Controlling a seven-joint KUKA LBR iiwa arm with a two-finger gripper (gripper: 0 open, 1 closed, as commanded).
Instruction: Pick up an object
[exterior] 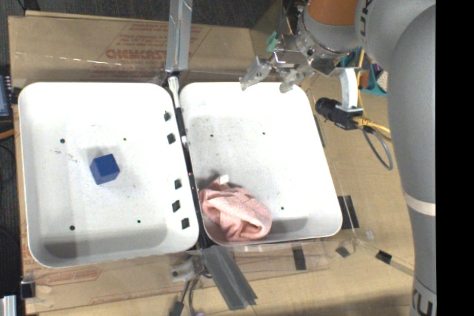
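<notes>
A cardboard-covered bench [89,48] carried two shallow white bins side by side. In the left bin [44,107] a small blue cube [105,168] sat left of centre, well apart from the walls. In the right bin [296,159] a crumpled pink cloth [235,212] lay at the near left corner, touching the wall. The gripper [268,79] hung above the right bin's far edge, fingers spread apart, nothing between them.
</notes>
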